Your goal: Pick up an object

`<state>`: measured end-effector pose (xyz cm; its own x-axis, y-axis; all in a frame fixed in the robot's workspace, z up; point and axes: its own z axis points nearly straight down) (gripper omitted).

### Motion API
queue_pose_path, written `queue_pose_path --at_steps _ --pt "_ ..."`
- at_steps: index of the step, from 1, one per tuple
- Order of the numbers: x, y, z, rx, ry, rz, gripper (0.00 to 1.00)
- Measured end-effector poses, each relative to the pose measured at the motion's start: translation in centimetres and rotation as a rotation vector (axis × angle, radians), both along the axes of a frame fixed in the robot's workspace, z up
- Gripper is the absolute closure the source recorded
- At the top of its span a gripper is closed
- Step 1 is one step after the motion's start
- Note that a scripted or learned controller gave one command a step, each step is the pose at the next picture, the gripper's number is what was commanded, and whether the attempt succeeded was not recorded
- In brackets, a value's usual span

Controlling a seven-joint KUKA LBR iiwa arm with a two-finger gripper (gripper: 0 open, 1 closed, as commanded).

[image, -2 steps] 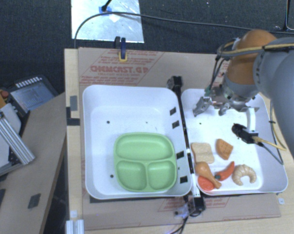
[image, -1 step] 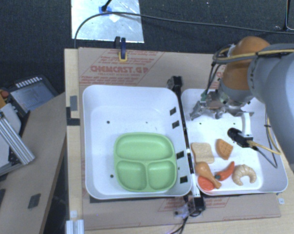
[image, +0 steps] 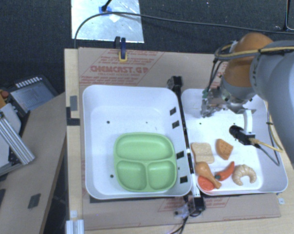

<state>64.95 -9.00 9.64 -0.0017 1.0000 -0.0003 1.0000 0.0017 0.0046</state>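
From above, the counter (image: 71,77) carries two shallow white bins side by side. The left bin (image: 96,130) holds a green three-part plate (image: 144,161), lying flat toward its near edge. The things to pick lie in the near half of the right bin (image: 212,130). A tan bread slice (image: 202,152) sits close to the wall shared with the left bin, and an orange wedge (image: 224,148) lies just to its right. Nearer the front lie a drumstick (image: 207,172), a red disc (image: 204,183) touching it at the bin's front corner, a red pepper (image: 225,170) and a pale croissant (image: 244,174). The grey arm (image: 276,72) comes in from the right, and its pincer (image: 209,107) points down over the bare far-left part of the right bin, near the dividing wall and well apart from the food pieces. Whether the pincer is spread or pressed together cannot be told from this angle.
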Motion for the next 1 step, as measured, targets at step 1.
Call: queue_pose_path --at_steps 1 --pt "-0.05 -0.1 4.41 0.0 -0.001 -0.001 1.0"
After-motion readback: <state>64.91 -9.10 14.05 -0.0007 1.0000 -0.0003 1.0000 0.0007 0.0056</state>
